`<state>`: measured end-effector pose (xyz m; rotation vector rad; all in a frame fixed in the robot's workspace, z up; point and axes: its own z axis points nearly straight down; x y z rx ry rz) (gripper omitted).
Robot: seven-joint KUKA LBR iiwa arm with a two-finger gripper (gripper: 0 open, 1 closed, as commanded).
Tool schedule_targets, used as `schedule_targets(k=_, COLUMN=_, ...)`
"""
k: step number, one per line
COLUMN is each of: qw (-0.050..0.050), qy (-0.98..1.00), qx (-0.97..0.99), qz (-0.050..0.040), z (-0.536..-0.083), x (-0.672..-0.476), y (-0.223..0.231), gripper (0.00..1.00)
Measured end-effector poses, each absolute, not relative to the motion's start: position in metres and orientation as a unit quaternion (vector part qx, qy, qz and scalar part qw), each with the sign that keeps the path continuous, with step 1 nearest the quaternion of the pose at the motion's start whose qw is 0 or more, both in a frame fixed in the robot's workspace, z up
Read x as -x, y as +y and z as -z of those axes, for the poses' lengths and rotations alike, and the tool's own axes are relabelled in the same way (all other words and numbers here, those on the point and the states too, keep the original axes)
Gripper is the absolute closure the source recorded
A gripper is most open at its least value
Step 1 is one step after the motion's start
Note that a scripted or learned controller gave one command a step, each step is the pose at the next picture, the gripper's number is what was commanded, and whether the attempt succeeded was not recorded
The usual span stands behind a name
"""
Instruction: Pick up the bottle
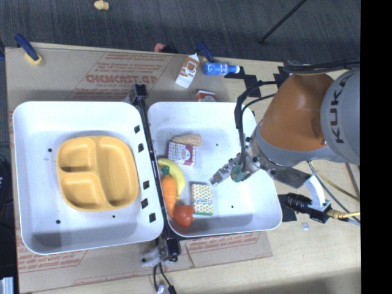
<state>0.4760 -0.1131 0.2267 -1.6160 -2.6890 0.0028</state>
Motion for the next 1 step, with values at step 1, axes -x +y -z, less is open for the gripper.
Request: schedule_targets(k=1, qw=0.002, qy=-0.887, qx=0.461, qz=-0.0006, z=-0.1915, x=-0.4762, y=-0.0834, gripper=1.00)
